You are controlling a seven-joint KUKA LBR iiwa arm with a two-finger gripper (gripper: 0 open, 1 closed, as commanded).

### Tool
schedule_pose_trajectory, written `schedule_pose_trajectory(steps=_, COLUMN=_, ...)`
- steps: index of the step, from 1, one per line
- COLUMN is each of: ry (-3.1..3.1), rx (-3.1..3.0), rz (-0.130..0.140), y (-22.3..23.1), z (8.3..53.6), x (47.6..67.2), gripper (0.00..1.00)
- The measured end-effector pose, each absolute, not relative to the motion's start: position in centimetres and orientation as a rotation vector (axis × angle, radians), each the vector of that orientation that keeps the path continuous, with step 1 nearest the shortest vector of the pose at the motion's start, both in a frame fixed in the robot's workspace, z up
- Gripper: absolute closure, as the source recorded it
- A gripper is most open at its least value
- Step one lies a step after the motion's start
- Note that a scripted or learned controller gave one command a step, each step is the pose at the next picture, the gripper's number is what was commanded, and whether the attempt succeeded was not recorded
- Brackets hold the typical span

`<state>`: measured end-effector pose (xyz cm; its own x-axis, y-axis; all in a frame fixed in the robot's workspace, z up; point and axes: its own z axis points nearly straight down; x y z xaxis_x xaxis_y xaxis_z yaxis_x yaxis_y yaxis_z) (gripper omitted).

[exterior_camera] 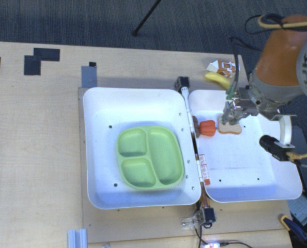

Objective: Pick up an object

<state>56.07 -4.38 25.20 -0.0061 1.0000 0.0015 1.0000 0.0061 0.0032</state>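
Note:
A green three-part plate (150, 156) lies in the left bin (99, 112). In the right bin (246, 182) an orange-red block (208, 128) rests near the left wall, and a tan flat piece (232, 129) lies just right of it. My gripper (229, 119) hangs low over the tan piece, right at its top edge. A yellow banana-shaped toy (217, 79) and a small white and orange item (221, 66) lie on the bench behind the right bin.
A grey divider strip (192, 133) runs between the two bins. The arm comes in from the upper right above the right bin's far corner. Dark blocks (40, 60) are on the bench at the far left.

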Motion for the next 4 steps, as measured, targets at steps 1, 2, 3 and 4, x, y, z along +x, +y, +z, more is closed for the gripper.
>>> schedule_pose_trajectory(steps=1, ry=2.224, rx=2.217, rz=0.002, y=-8.1, z=23.7, x=54.7, gripper=1.00)
schedule_pose_trajectory(steps=2, ry=2.227, rx=2.216, rz=0.003, y=-0.4, z=24.1, x=52.4, gripper=1.00)
schedule_pose_trajectory(steps=3, ry=2.223, rx=2.217, rz=0.001, y=-6.2, z=23.4, x=49.6, gripper=1.00)
schedule_pose_trajectory(steps=4, ry=2.223, rx=2.218, rz=0.001, y=-10.7, z=21.5, x=55.2, gripper=1.00)
